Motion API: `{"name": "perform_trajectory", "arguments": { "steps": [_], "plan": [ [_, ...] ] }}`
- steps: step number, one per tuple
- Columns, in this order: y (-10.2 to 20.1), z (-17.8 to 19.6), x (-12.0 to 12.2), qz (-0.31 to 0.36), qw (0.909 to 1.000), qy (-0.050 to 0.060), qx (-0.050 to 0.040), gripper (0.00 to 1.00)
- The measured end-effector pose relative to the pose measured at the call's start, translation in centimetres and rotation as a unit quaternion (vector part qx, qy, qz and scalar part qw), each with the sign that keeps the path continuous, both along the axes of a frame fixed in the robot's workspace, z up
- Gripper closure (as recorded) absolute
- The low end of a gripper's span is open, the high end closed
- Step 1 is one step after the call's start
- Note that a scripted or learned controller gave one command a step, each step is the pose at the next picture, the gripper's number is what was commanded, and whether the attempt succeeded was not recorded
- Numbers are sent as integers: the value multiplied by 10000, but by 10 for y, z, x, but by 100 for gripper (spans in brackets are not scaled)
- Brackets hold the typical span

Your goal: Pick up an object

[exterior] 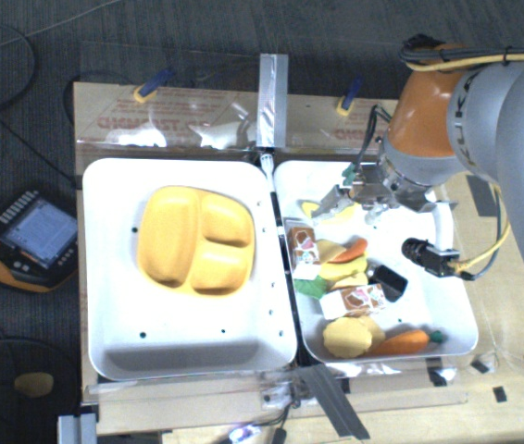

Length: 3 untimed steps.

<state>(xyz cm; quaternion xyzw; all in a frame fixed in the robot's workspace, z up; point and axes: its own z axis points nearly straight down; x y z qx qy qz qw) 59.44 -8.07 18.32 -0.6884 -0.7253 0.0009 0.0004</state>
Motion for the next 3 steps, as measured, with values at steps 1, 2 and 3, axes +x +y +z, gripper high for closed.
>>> {"name": "perform_trajectory", "arguments": {
  "steps": [1, 2, 3],
  "plan": [
    [-74, -61, -11, 1146, 9934, -2, -4, 0],
    [-61, -91, 3, -489, 9988, -97, -20, 0],
    [-60, -83, 2, -480, 9988, -82, -18, 100]
  ]
}}
